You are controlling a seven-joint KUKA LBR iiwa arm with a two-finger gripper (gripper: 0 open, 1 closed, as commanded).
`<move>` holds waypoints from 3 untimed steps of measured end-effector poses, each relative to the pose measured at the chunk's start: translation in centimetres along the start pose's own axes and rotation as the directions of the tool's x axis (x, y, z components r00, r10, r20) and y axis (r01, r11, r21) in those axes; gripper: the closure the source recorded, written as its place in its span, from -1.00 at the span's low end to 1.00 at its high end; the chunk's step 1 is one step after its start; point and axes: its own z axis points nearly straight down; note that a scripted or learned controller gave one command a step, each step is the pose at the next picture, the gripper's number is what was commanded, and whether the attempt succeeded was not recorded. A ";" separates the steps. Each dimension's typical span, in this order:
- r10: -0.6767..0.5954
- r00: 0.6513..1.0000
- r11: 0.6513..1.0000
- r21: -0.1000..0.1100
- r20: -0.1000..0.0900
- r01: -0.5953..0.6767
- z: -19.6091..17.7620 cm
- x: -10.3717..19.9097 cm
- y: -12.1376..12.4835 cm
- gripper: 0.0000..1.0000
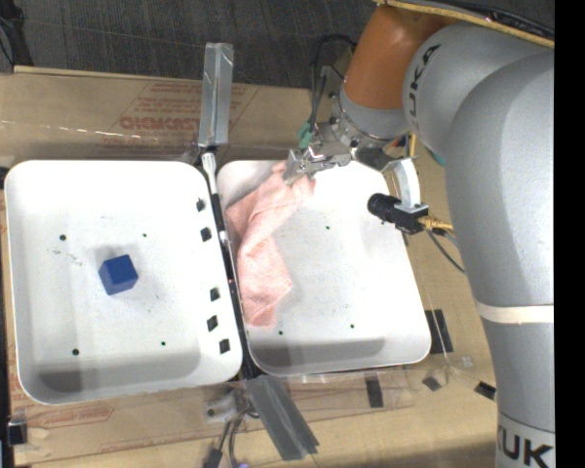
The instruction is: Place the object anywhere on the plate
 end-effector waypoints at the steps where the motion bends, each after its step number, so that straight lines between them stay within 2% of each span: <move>1: -0.004 1.000 1.000 0.000 0.000 0.004 -2.8 0.1 0.0 1.00; 2: -0.400 0.917 0.917 0.002 -0.001 0.400 -2.2 4.9 -1.7 1.00; 3: -0.729 0.684 0.684 0.002 -0.001 0.729 -2.1 10.8 -2.8 1.00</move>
